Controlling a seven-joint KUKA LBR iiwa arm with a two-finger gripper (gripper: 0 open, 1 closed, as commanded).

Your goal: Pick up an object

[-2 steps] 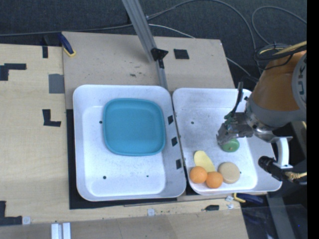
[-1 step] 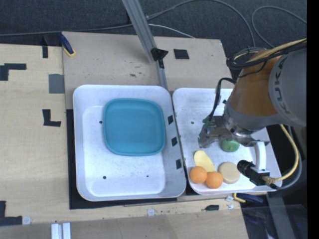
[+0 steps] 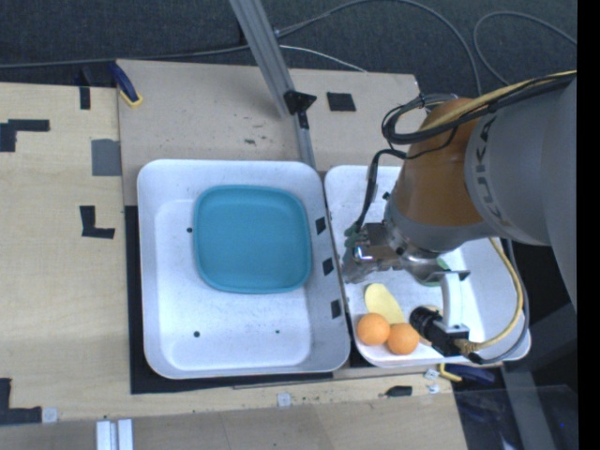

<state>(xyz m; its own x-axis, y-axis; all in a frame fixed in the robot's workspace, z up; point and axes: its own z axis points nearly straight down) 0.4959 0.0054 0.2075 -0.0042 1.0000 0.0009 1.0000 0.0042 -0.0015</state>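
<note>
Claw [image 3: 364,254], two-finger, metal, mounted on a grey arm [image 3: 534,157] with an orange band [image 3: 441,190] above the wrist. It sits low inside the right shallow white bin [image 3: 349,193], close to the wall that this bin shares with its neighbour. The wrist covers it from above, so I cannot tell whether it is wide or narrow.

Item 1. Pale yellow oblong piece [image 3: 382,300], smooth. Lies on the bin floor just beside the claw, on the side toward the bench's near edge. I cannot tell whether it touches the claw.

Item 2. First small orange ball [image 3: 373,329]. Lies beyond the yellow piece from the claw and touches that piece's far end, near the bin's front wall.

Item 3. Second small orange ball [image 3: 403,338]. Lies just beside the first, a little farther from the claw and slightly toward the arm's side.

Item 4. Teal square plastic plate with rounded corners [image 3: 251,238]. Lies flat in the left shallow white bin [image 3: 169,284], across the shared wall and well apart from the claw.

Item 5. Tan bench [image 3: 56,251]. Bears both bins side by side and carries dark tape marks on the side away from the claw.
</note>
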